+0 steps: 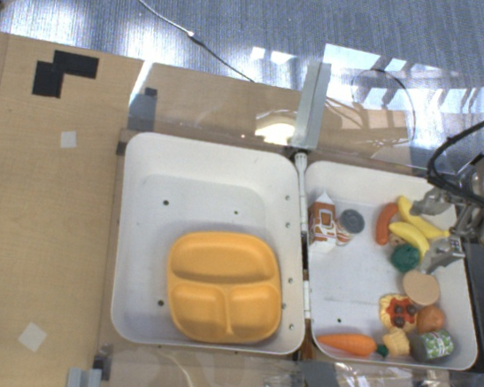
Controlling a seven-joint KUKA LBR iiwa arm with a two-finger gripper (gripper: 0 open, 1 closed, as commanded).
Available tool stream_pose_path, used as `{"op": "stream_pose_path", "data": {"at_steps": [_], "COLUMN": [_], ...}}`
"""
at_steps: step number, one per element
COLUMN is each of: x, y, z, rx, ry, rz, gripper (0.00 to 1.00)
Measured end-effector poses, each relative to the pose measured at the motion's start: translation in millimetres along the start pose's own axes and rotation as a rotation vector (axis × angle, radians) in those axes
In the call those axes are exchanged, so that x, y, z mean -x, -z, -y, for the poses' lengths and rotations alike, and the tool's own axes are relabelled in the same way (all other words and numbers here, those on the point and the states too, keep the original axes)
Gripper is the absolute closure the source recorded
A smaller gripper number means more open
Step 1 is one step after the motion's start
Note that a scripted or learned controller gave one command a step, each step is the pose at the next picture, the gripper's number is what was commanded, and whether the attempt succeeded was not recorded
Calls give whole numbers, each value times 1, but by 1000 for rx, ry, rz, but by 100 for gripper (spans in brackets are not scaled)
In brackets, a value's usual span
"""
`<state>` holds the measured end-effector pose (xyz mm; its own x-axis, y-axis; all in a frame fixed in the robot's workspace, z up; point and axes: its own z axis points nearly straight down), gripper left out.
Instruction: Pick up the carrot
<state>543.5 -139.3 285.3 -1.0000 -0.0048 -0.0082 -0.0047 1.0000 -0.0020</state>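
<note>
Carrot (349,343) lies nearest, on its side against the front wall of the right bin (336,286), just left of the other toy food. My gripper (440,227) hangs open over the bananas (417,229), holding nothing. Still the approach step, I judge; next I swing forward-left, then descend

- You have the carrot (349,343) lying flat along the near edge of the right bin (345,283), tip toward the bin's near left corner.
- Your end effector (444,227) hangs over the right bin's right side, above the bananas (417,229), well apart from the carrot.
- A yellow divided plate (223,287) sits in the left bin (181,180), toward its near edge.
- A small carton (323,224) stands by the right bin's left wall.
</note>
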Motion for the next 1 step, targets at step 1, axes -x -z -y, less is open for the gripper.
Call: {"op": "stream_pose_path", "data": {"at_steps": [1], "x": [-37], "y": [-151], "z": [51], "rx": [1], "ry": [-324], "rz": [-8], "gripper": [0]}}
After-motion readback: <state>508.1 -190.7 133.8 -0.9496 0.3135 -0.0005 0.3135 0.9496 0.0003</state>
